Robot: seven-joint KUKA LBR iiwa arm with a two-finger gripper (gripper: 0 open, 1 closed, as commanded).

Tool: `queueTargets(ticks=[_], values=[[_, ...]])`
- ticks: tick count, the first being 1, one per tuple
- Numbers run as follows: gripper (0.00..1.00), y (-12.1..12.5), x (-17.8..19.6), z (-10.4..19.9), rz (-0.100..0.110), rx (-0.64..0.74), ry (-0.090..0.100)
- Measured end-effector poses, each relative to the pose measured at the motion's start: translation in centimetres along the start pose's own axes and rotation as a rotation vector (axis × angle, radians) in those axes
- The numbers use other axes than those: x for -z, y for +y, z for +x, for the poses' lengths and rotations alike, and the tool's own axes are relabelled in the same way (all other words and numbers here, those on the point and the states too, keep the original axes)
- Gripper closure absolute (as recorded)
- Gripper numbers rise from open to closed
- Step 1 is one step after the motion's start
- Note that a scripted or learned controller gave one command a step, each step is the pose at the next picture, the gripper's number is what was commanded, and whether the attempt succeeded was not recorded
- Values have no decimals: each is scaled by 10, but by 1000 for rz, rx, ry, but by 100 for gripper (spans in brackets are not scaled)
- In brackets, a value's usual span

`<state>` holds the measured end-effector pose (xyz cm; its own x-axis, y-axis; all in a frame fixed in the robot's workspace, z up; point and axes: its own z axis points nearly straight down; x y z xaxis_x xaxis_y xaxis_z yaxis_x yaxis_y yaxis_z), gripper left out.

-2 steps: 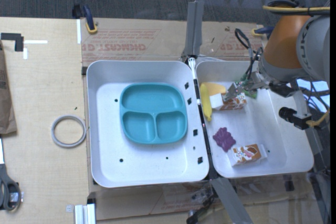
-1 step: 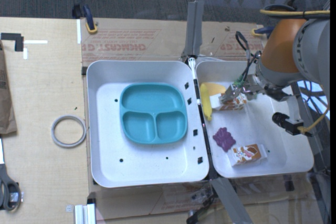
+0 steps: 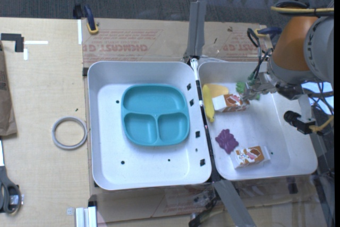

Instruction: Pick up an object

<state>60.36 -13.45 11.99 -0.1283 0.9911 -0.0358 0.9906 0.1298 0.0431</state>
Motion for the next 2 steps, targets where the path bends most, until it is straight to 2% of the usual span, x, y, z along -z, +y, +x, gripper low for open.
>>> queueTargets(ticks=[1, 2], values=[[0, 1, -1, 7, 1, 6, 10], [0, 45, -17, -24, 17, 219, 36]])
